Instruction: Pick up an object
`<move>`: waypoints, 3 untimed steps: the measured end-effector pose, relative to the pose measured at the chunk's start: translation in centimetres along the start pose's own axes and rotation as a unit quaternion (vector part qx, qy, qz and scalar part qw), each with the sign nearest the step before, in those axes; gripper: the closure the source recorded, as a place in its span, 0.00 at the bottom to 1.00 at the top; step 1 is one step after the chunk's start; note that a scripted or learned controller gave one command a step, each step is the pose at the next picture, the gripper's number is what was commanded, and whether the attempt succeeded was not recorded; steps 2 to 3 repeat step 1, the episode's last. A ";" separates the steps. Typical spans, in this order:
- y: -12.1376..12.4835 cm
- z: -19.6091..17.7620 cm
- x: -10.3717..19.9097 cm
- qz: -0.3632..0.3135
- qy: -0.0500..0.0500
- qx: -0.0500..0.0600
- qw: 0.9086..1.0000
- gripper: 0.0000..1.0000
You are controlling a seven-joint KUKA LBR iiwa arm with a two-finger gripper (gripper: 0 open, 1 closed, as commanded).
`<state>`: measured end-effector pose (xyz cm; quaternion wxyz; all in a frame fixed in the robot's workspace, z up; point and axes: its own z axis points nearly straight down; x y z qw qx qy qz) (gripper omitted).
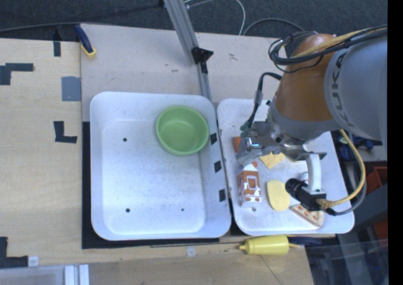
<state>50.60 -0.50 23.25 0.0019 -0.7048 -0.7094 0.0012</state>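
The tool point(250, 143) is low over the right bin point(228, 114), near that bin's 9 o'clock edge, and its metal end is crowded under the wrist so that I cannot tell how it stands or whether anything is in it. Just at its 9 o'clock side a small orange-red thing point(237, 143) peeks out, mostly hidden. At 6 o'clock from the tool, close below it, lies an orange and white packet point(250, 187), long side running up and down the view. At 3 o'clock, just beside the tool, sits a pale yellow wedge point(272, 160) partly tucked under the arm. Farther toward 5 o'clock lies a yellow oval piece point(276, 195), and beyond that, near the bin's lower right corner, a brown triangular slice point(308, 216) with a black cable fitting over its upper end. The arm point(327, 89), grey with its orange band, comes in from 3 o'clock and covers the bin's upper right part. At 9 o'clock, well apart from the tool, the left bin point(126, 214) holds a green bowl point(182, 129), upright, in its upper right area close to the wall shared with the right bin. At 6 o'clock, outside the bins on the counter point(38, 170), a yellow bottle point(266, 245) lies on its side just beside the right bin's lower rim.
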 end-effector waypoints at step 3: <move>0.1 0.4 5.5 -0.001 0.000 -0.001 1.000 1.00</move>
